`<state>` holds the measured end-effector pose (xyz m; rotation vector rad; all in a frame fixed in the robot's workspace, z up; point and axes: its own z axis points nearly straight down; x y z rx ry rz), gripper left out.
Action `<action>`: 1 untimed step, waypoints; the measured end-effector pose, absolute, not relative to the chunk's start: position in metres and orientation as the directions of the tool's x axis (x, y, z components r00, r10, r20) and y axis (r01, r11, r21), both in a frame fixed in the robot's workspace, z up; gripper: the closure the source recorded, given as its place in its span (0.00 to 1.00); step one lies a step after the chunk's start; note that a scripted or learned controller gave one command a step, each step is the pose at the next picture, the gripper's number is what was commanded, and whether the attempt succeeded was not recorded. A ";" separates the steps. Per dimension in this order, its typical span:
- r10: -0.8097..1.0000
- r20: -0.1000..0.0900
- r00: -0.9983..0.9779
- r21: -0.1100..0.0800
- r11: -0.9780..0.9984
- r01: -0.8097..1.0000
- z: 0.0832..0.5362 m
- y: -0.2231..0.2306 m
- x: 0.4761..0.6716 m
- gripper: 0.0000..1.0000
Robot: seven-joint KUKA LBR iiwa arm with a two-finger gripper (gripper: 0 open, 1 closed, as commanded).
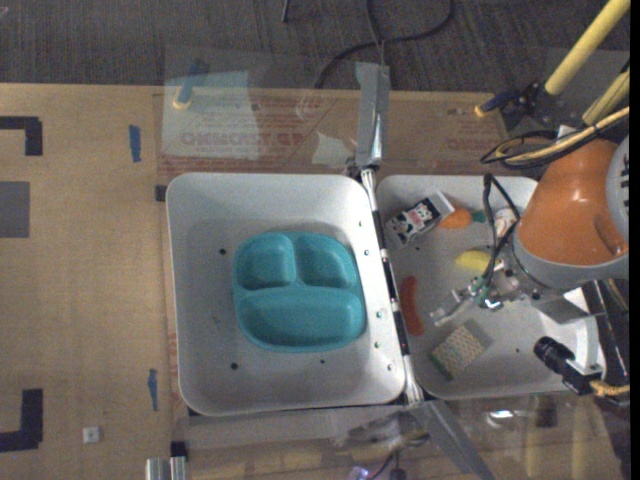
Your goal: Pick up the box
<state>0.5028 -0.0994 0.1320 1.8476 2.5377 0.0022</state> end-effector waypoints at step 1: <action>0.960 -0.004 -0.279 0.008 0.279 0.960 0.089 -0.124 0.595 0.00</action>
